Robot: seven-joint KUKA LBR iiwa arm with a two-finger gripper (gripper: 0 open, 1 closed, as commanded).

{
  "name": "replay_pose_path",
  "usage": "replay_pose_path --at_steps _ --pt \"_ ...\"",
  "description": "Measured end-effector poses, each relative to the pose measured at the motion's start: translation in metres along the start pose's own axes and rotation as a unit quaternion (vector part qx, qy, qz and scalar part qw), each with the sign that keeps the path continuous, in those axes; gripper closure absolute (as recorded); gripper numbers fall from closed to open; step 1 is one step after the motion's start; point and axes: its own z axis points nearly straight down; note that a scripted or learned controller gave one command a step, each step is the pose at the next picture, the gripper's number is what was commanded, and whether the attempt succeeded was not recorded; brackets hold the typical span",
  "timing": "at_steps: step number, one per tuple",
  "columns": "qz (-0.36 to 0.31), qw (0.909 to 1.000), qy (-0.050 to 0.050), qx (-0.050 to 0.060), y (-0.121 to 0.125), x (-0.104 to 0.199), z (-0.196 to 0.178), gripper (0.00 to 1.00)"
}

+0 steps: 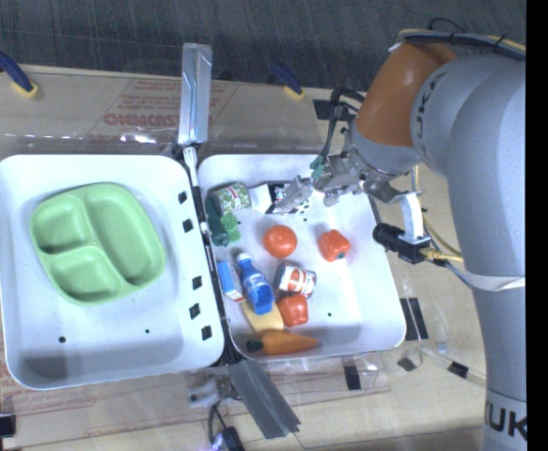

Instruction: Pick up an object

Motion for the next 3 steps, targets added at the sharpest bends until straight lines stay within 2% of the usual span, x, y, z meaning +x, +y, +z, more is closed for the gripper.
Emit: replay_pose_path --at_steps 2,3 --pt "0.0 1.0 0.0 0.001 -0.0002 0.0006 0.0009 0.0" --pt "0.04 0.9992 0.0 0.0 0.0018 -0.0083 0.005 0.0"
